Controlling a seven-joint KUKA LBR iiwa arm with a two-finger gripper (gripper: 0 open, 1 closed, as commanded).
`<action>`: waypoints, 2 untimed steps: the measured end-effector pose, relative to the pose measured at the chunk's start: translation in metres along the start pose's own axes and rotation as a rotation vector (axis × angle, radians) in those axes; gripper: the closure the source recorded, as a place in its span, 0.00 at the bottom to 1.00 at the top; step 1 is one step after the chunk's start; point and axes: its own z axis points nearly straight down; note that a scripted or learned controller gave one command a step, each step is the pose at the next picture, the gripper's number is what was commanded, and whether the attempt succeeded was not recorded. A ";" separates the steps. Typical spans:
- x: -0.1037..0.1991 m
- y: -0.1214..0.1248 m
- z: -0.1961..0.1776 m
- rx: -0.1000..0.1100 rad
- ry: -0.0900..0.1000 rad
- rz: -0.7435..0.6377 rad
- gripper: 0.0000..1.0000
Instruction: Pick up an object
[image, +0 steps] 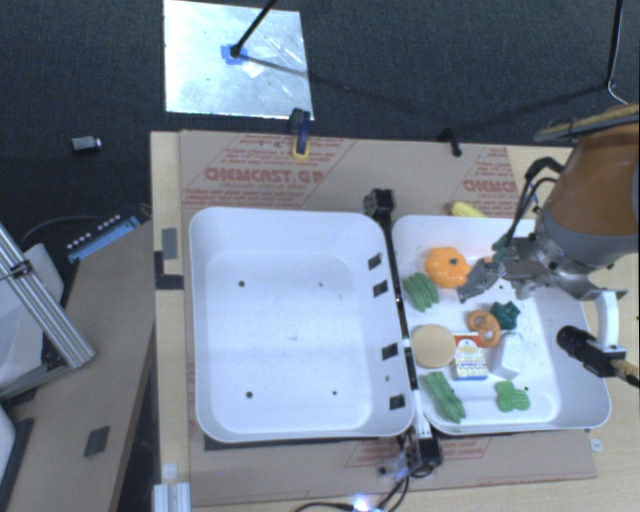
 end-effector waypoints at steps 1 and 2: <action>0.010 -0.057 0.124 0.014 0.003 0.003 0.00; 0.009 -0.052 0.107 -0.002 0.000 0.001 1.00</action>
